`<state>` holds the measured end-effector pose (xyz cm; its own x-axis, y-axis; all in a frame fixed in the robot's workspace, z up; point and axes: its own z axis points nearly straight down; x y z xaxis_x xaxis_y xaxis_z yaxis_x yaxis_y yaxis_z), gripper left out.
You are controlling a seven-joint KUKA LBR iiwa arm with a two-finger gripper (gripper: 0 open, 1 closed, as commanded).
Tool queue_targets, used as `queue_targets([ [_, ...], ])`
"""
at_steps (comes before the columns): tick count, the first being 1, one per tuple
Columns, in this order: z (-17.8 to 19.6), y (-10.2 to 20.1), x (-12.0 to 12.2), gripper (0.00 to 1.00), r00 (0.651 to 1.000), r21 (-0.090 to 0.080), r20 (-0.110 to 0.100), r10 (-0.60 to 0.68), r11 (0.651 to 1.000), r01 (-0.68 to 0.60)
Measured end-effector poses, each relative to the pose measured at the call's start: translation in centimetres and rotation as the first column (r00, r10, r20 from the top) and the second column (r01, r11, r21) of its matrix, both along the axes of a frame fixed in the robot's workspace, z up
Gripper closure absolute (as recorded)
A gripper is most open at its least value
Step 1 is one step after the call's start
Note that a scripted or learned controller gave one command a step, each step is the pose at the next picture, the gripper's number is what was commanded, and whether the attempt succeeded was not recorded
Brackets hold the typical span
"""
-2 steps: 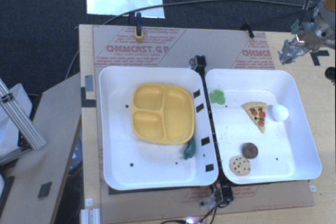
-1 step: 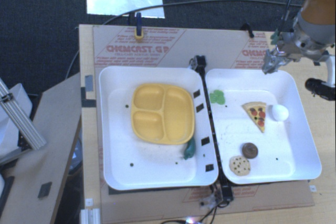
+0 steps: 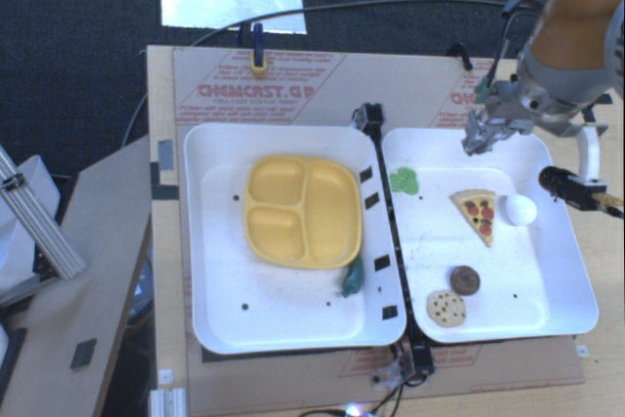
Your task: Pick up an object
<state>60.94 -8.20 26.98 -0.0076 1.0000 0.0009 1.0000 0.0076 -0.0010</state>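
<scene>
Nearest the camera, by the right bin's (image 3: 547,308) front edge: a chocolate-chip cookie (image 3: 446,309), a dark brown cookie (image 3: 465,280) just behind. Mid-bin, a pizza slice (image 3: 477,213) beside a white egg (image 3: 519,209); green leaf (image 3: 403,180) at the left rim. Above the back edge, the gripper (image 3: 480,140), empty, touching nothing; fingers too blurred, cannot tell whether apart. In the left bin (image 3: 210,308), a yellow divided plate (image 3: 301,211), a teal piece (image 3: 352,279) at its front corner.

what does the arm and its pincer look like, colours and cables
The arm has a rounded orange band over a grey metallic wrist section. Dark cables with a yellowish one loop across its top. Below hangs a small grey metal pincer, compact and angular. No markings are legible on it.
</scene>
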Motion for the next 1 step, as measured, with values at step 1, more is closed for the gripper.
queue_targets([
  [1, -0.44, 5.31, -0.98, 1.00, 1.000, 0.001, 0.001, 0.001, 1.000, -0.001],
])
